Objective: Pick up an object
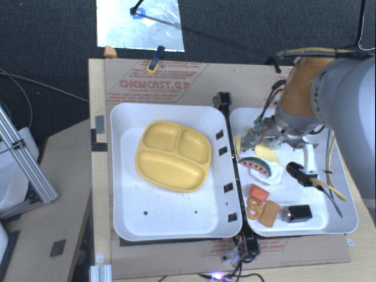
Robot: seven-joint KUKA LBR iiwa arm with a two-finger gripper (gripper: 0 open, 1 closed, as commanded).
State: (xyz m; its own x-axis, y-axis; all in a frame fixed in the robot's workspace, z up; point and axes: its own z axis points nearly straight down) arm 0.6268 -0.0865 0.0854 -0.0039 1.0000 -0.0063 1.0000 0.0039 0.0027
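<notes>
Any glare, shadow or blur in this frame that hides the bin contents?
Camera view: even lighting and sharp focus; glare only on the shiny silver sheet lying on the dark floor beyond the bench; the grey arm with its orange band overhangs the right white bin, covering its far part.

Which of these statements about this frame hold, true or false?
1. The yellow divided plate lies in the left bin. True.
2. The watermelon slice toy lies in the left bin. False: it lies in the right bin.
3. The arm is above the right bin. True.
4. The plate has a single compartment. False: it has three.
5. The small black block lies near the front of the right bin. True.
6. The orange pieces lie on the plate. False: they lie in the right bin, left of the black block.
</notes>
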